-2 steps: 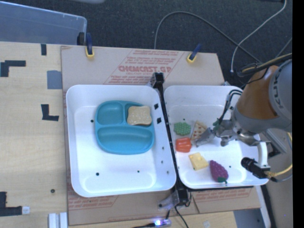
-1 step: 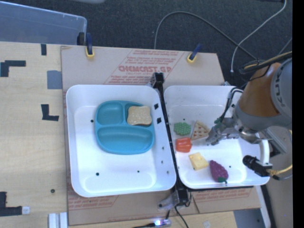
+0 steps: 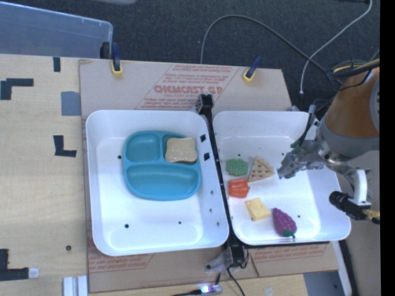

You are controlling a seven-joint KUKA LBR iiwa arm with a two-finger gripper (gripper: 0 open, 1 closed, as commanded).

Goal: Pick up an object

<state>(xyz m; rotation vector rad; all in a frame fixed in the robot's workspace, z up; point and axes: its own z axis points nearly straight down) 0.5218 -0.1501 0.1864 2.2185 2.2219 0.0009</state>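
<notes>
On the cardboard-covered bench [image 3: 185, 82], two shallow white bins sit side by side, their inner rims touching along a black clip line. Within the left white bin [image 3: 105, 227] lies a blue plastic plate with three compartments [image 3: 162, 181]; a tan slice of toy bread [image 3: 181, 150] rests in its upper right compartment, while the other two compartments hold nothing. White floor surrounds the plate on all sides, widest toward the near edge.

Inside the right white bin [image 3: 259, 123], five small toy foods cluster toward the left and near portions. A green round leafy piece [image 3: 236, 166] lies close to the dividing rim, and just beside it, on its right, sits a triangular pizza-like wedge [image 3: 261, 170]. Below the green piece is an orange-red block [image 3: 238, 188], then a yellow cheese-like cube [image 3: 257, 209], and nearest the front rim a purple bunch of grapes [image 3: 284, 222].

Reaching from the right, the grey arm's gripper [image 3: 289, 168] hangs low over the bin's middle right, its tip just right of the wedge and apart from it. Nothing shows between its fingers, and whether they are spread or closed cannot be told. Bare floor lies in the far half of this bin and along its right wall, under the arm.
</notes>
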